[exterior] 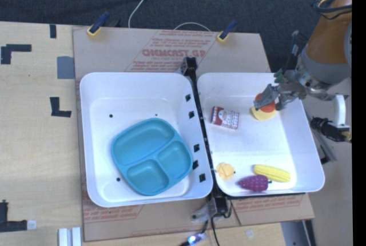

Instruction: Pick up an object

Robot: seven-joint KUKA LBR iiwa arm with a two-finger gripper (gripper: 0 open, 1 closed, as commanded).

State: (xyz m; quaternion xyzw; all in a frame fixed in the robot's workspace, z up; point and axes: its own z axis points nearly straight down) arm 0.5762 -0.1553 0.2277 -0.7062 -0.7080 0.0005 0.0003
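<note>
In the right bin (297,142), my gripper (266,102) hangs low over a small yellow and orange toy (263,112) near the bin's far right side. Its dark fingers sit right above the toy and overlap it. A red and white packet (225,118) lies to the left of the toy. Along the near edge lie a yellow corn cob (272,172), a purple bunch of grapes (253,183) and a small yellow lump (225,170).
A blue divided plate (151,155) lies in the left bin (97,119). The two bins meet at a black-clipped divider (197,125). Both stand on a cardboard sheet (171,50) with yellow-blue clamps at the back.
</note>
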